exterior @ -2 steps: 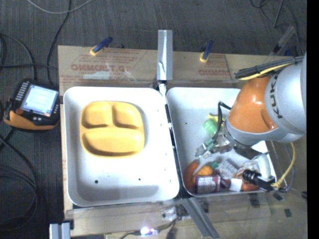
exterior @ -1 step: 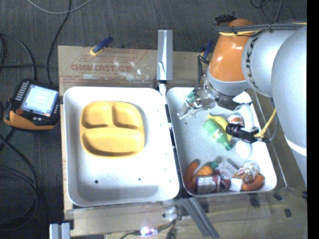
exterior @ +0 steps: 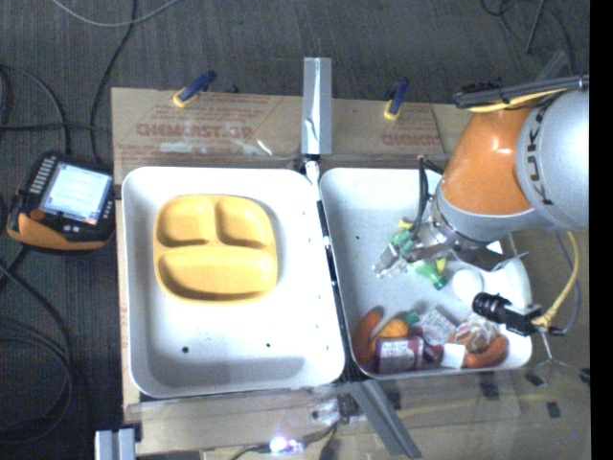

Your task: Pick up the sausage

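The reddish-brown curved sausage (exterior: 367, 332) lies in the right-hand shallow white plastic bin (exterior: 369, 209), against that bin's near-left corner, its long axis running roughly from the near wall up toward the bin's middle with a slight bend. Touching it on its right side sit an orange-brown rounded food piece (exterior: 394, 331) and a dark maroon wrapped packet (exterior: 397, 354), so that flank is crowded. Its left flank lies close to the bin's left wall, leaving little room there.

The grey two-finger gripper (exterior: 400, 253) hangs over the middle of the same bin, above a small green item (exterior: 433, 274). Whether it is spread or closed cannot be told. Nothing can be seen held in it.

From the gripper, the sausage lies toward the near wall and somewhat left. The coming move likely needs a descent across the short axis, with the wall and the neighbouring food as the likely obstacles.
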Available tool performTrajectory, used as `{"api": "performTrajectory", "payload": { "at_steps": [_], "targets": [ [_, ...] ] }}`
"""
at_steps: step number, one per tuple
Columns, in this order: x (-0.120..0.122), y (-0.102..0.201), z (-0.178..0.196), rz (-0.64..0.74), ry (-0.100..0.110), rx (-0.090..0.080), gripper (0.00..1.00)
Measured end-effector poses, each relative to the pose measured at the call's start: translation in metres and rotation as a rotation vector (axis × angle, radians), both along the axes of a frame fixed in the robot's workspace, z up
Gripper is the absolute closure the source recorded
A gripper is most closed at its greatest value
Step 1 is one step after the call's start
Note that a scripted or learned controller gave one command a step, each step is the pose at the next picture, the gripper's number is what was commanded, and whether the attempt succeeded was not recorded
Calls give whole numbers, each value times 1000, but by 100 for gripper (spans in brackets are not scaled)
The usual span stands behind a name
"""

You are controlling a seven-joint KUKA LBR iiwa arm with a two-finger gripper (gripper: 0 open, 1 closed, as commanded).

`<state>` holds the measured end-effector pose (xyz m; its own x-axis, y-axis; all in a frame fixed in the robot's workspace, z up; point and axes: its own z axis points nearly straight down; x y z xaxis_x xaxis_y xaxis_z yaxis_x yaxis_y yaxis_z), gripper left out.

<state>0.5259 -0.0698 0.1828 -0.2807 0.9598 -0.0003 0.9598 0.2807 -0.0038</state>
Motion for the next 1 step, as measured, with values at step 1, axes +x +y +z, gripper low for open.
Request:
{"api": "performTrajectory", "payload": {
  "at_steps": [1],
  "targets": [
    [75,-53,-91,-61,-21,-1,100]
  ]
}}
